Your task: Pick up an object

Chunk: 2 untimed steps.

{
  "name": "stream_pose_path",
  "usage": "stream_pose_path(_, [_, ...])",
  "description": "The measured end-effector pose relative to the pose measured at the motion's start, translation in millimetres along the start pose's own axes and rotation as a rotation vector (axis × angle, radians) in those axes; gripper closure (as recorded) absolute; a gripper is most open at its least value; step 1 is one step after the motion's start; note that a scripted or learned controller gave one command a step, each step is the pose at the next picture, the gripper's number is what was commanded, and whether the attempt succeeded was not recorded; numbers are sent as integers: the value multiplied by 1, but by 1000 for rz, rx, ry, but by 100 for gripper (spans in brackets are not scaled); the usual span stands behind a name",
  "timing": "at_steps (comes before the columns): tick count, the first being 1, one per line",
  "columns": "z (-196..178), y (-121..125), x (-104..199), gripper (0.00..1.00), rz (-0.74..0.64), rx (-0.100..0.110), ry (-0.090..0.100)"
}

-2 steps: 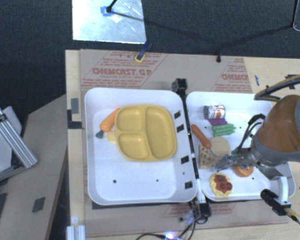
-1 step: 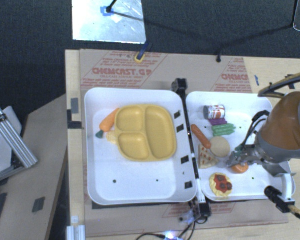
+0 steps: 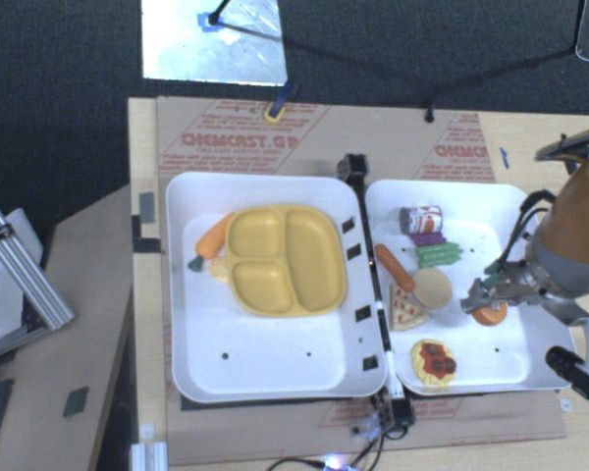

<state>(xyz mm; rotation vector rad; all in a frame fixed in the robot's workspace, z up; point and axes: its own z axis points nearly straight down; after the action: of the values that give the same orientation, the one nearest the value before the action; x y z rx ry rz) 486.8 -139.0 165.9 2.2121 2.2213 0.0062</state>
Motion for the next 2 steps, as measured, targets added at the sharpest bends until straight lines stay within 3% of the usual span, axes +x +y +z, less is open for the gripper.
stream_pose_path(1, [-54, 3, 0, 100, 0, -1, 0])
stream_pose_path(2, [-49, 16, 47, 100, -5, 5, 3])
